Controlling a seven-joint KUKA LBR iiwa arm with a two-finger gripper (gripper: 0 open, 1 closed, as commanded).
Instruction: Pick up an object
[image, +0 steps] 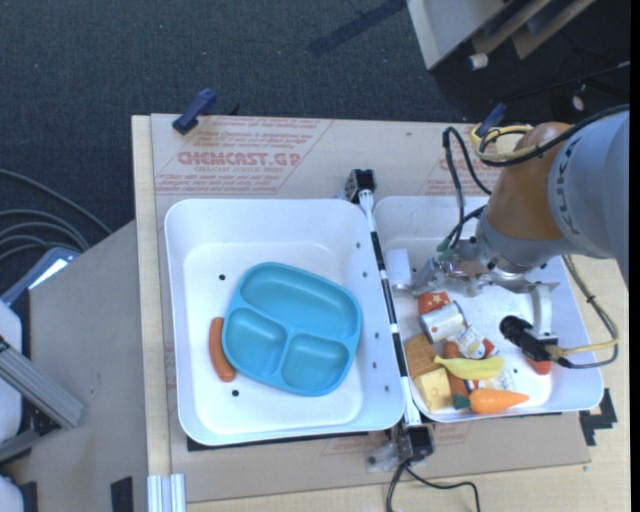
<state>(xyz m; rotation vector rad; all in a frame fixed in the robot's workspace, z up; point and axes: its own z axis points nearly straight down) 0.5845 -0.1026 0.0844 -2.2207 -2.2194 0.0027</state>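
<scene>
You are looking at the gripper (447, 272) hanging low in the far part of the right bin (425, 215), with the grey arm (590, 180) covering most of it. Whether the jaws are spread or pressed together you cannot tell from this angle, and nothing is showing between them, so no object is being held.

The likeliest target is lying just in front of the gripper: a small white carton with a red top (442, 320), tilted on its side. Beyond it the toys are crowding together toward the near wall: a brown cracker (419, 352), a yellow cheese wedge (431, 388), a banana (470, 367) and a carrot (497, 401), most of them touching.

That crowding is what is working against you. If the jaws are coming down on the pile, they are likely to land on top of one piece or wedge between two, pushing things aside rather than closing on one. The carton's slanted, smooth faces are inviting a slip, and the banana and carrot are round enough to roll out of a pinch.

The white cup (398, 267) is sitting against the divider just beside the gripper, so a sideways move is risking a knock into it or into the bin wall.

The left bin (190, 260) is offering easier picks, with a blue divided plate (290, 328) and a sausage (221, 350) beside it, but they are lying well apart from the gripper.
</scene>
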